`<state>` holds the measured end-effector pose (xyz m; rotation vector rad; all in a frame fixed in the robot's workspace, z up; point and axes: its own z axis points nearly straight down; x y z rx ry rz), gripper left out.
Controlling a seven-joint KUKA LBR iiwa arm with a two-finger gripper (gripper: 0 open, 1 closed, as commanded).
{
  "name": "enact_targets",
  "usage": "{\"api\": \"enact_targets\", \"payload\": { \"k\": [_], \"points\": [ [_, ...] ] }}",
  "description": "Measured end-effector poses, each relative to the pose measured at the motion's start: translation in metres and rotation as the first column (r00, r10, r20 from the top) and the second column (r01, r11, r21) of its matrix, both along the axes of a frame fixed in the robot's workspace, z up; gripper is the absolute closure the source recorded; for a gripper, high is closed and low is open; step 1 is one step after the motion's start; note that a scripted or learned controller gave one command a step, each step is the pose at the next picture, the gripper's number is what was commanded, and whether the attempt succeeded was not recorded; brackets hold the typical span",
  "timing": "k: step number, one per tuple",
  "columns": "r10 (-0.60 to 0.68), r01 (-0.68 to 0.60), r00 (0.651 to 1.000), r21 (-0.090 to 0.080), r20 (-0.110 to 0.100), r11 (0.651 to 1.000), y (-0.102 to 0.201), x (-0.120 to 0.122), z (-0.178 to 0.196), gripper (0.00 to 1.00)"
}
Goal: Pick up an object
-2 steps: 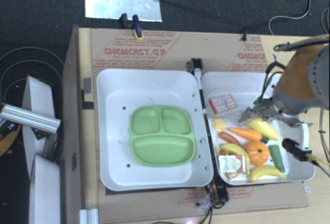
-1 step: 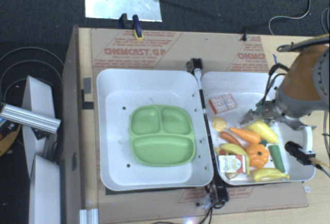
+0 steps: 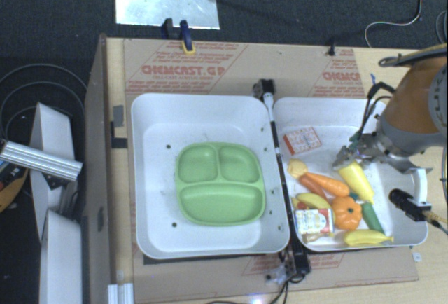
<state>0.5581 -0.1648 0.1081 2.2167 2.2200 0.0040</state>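
The right bin point(image 3: 329, 113) holds a pile of toy food. An orange carrot point(image 3: 326, 183) lies in the middle, with a yellow corn-like piece point(image 3: 356, 181) to its right. Below them sit a round orange fruit point(image 3: 346, 212), a green vegetable point(image 3: 372, 217), a banana point(image 3: 367, 239) and a red-and-white packet point(image 3: 313, 221). A small red-and-white box point(image 3: 302, 139) lies apart near the bin's upper left. My gripper point(image 3: 349, 154) is low in the bin, just above the top end of the yellow piece, reaching in from the right.
The left bin point(image 3: 150, 155) holds a green divided plate point(image 3: 220, 182). A divider rail point(image 3: 276, 155) runs between the bins. The arm's grey and orange body point(image 3: 420, 106) hangs over the right bin's right side. Cardboard lies under both bins.
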Motion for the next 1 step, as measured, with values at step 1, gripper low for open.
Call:
{"api": "enact_targets", "payload": {
  "k": [1],
  "points": [
    [0.01,-0.01,1.0,0.002,0.004,1.0,0.0897,0.0351,0.0809,1.0]
  ]
}}
